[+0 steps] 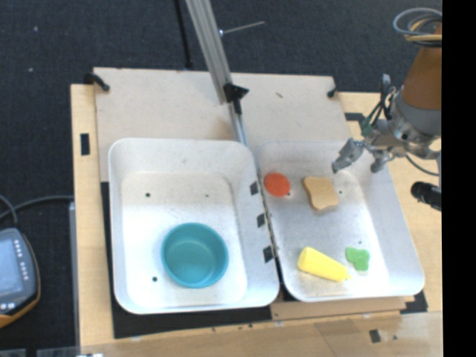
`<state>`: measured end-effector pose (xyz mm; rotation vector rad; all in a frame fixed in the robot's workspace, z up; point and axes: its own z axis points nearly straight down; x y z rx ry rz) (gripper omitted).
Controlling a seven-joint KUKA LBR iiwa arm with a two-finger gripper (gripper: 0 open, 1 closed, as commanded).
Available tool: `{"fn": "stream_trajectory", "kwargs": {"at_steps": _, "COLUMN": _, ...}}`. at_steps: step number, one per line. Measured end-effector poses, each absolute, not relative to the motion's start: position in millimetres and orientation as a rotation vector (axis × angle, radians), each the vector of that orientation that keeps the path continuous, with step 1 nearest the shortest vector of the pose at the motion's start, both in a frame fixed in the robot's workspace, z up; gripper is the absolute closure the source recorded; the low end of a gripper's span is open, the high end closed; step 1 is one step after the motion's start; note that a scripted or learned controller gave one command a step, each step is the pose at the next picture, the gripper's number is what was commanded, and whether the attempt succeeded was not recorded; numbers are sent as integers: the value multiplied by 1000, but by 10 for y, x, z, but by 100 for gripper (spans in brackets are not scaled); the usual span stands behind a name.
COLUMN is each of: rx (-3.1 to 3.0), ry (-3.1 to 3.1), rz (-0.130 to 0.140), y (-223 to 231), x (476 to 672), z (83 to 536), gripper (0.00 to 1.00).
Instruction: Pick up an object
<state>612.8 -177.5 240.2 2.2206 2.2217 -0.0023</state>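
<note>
Camera view. The hand (362, 158) hangs open over the upper right corner of the right bin (398, 233), fingers spread and holding nothing. In that bin lie an orange disc (277, 184), a tan slice (321, 193), a yellow wedge (322, 265) and a green piece (358, 259). A teal bowl (195, 255) stands in the left bin (130, 199).
</note>
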Motion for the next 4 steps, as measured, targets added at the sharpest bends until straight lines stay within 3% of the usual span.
{"fn": "stream_trajectory", "kwargs": {"at_steps": 2, "rx": 2227, "ry": 2219, "rz": -6, "y": -1747, "x": 6148, "z": 1360, "gripper": 0}}
{"fn": "stream_trajectory", "kwargs": {"at_steps": 3, "rx": 2227, "ry": 2210, "rz": 3, "y": -1759, "x": 6169, "z": 1509, "gripper": 100}}
{"fn": "stream_trajectory", "kwargs": {"at_steps": 4, "rx": 2214, "ry": 2220, "rz": 7, "y": -1678, "x": 6202, "z": 2101, "gripper": 100}}
